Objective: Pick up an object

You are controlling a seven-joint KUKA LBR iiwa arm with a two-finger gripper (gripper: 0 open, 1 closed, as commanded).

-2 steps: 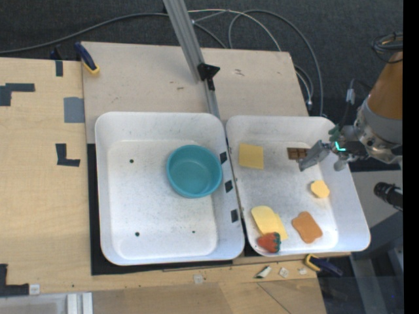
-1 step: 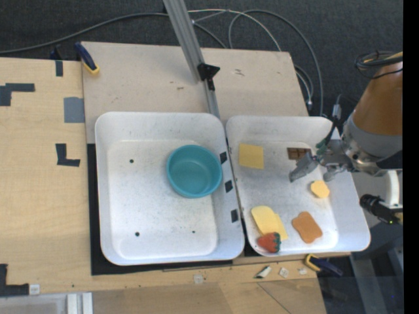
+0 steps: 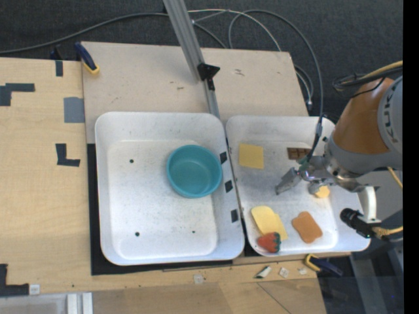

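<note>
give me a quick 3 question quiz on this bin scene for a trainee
1. True or false: the teal bowl sits in the left bin.
2. Multiple choice: which item lies nearest the right bin's front edge? A) yellow square B) red and green piece C) brown block
3. Fill in: the gripper hangs over the ____ bin.

Key:
1. True.
2. B.
3. Right.

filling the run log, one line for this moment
end effector: over right bin, nothing held | bowl: left bin | pick: not done
</note>
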